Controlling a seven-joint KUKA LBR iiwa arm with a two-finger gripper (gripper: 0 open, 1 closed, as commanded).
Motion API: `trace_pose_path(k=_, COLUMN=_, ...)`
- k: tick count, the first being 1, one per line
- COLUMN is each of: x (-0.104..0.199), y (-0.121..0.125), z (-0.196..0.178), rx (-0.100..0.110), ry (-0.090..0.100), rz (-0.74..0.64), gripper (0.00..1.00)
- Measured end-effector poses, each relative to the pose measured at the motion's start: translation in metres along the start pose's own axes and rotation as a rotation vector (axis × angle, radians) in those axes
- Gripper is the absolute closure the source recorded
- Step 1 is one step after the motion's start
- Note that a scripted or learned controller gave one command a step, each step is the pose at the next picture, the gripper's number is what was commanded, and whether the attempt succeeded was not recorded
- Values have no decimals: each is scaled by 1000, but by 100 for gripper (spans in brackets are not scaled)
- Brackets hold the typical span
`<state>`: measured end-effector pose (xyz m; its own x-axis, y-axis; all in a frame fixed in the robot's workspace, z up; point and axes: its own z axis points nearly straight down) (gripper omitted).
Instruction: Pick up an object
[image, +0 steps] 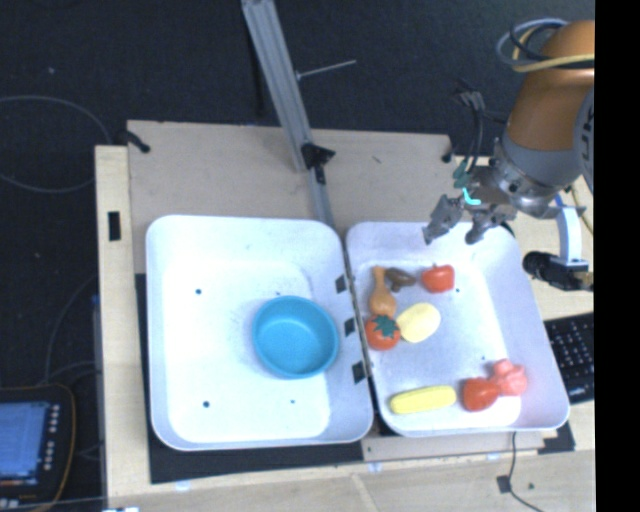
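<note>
**Open hand poised over the back of the right bin**

Nearest the camera, along the front wall of the right bin (530, 300), lies a yellow banana-like piece (422, 400), stretched lengthwise beside the wall. Just to its right sits a red object (479, 394), touching a pink one (510, 376) that rests in the bin's front right corner. Toward the middle of the same bin a pale yellow lemon-shaped piece (418, 322) lies tilted, with a red tomato-like item topped in green (381, 332) touching its left side, close against the bin's left wall. Behind these, a tan pear-shaped object (381, 295) stands next to a small brown piece (399, 279), and a red item with a green top (437, 278) lies just to their right.

The left bin (200, 250) carries a blue bowl (293, 336), upright, somewhat right of its centre and apart from all the walls.

Both bins rest side by side on a light wooden surface (220, 160). A grey metal strut (285, 95) slants down from the top of the view to the gap between the bins.

The arm (548, 110) comes in from the right, its orange band above the grey wrist. The hand (459, 226) hangs over the rear edge of the right bin, its two fingers spread apart with nothing between them. It is above and behind the red green-topped item, not touching any object.

At the lower left corner a small screen (28, 440) glows blue, and a dark keyboard (572, 350) shows at the right.
</note>
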<state>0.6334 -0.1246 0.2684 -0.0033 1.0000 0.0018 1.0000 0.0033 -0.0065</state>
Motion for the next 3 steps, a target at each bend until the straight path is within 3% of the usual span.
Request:
trace_pose_path(k=1, x=0, y=1, z=-5, rx=-9, ry=-1, rz=-1, gripper=0)
trace_pose_path(k=3, x=-17, y=-6, z=111, rx=0, ry=-5, rz=5, gripper=0)
